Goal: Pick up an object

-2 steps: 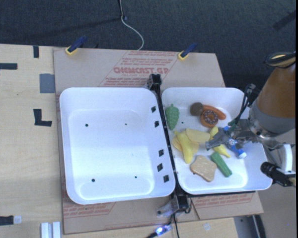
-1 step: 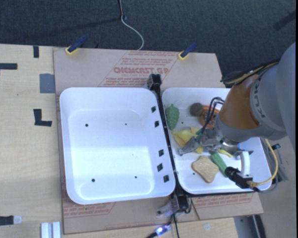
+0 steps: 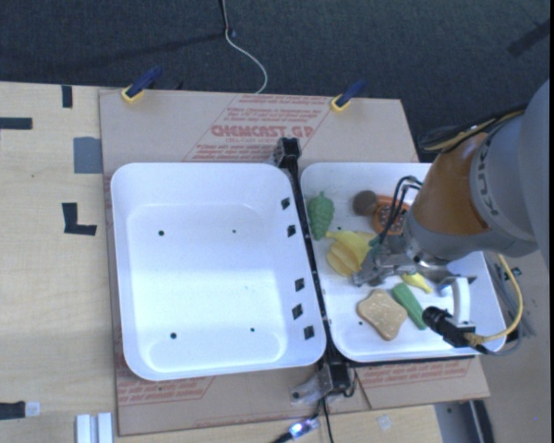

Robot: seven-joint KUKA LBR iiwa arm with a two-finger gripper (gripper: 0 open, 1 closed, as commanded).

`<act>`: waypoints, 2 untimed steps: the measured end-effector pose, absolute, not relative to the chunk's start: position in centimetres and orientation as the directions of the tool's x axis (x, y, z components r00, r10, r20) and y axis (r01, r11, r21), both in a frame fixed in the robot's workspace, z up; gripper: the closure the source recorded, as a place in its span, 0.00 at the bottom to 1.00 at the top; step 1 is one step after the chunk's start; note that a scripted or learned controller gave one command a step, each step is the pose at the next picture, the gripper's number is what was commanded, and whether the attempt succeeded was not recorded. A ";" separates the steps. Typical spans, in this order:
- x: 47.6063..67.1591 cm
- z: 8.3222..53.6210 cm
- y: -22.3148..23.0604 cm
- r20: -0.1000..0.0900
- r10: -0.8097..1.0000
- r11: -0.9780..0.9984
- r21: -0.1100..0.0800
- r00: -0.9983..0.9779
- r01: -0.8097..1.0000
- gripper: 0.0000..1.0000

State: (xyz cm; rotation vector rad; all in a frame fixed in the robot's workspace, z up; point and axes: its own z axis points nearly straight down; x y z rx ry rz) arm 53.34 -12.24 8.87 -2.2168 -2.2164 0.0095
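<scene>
The desk (image 3: 37,275) carried a brown cardboard sheet (image 3: 258,127), and on it sat two shallow white bins side by side. The left bin (image 3: 138,192) was the broad one nearest me on that side; the right bin (image 3: 351,344) held all the small things. The grey arm (image 3: 522,183) with its orange band (image 3: 448,197) reached in from the right and hung over the right bin.

Its hand (image 3: 377,268) was low among the objects, just beside a yellow piece (image 3: 346,252); I could not tell how its fingers stood.

Near the bin's front edge lay a toast slice (image 3: 382,314). A green leafy piece (image 3: 321,215) lay against the bin's left wall, farther back. A green stick (image 3: 408,301) lay just right of the toast, and a small brown ball (image 3: 364,201) rested near the far side.
</scene>
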 end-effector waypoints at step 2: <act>58.8 8.2 -14.0 0.001 1.000 0.002 -0.005 -0.002 1.000 0.00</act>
